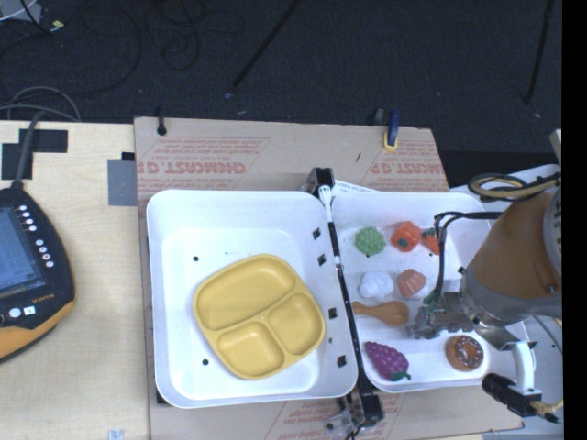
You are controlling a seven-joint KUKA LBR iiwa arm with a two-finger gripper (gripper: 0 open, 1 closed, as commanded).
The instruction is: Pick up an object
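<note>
Objects: several small toy foods are seen in the right bin (pixel 459 207), none of them lifted
Green piece (pixel 370 241): a knobbly item lies near the bin's upper left
Orange-red piece (pixel 404 236): placed just right of the green one; a further orange bit beside it is partly hidden by a black cable
White piece (pixel 374 285): set mid-bin, with a pinkish-orange item (pixel 412 282) just beside it
Wooden spoon (pixel 383 313): laid below these, its far end lost under the gripper
Purple grapes (pixel 388 359): found near the bin's lower rim
Donut (pixel 465 352): round, brown, close under the arm
Gripper (pixel 433 320): lowered into the right bin near the spoon; the fingers are dark and blurred, so their spread cannot be told
Arm (pixel 518 255): cut off at the right side
Left bin (pixel 174 246): a yellow divided tray (pixel 259 315) is held inside
</note>
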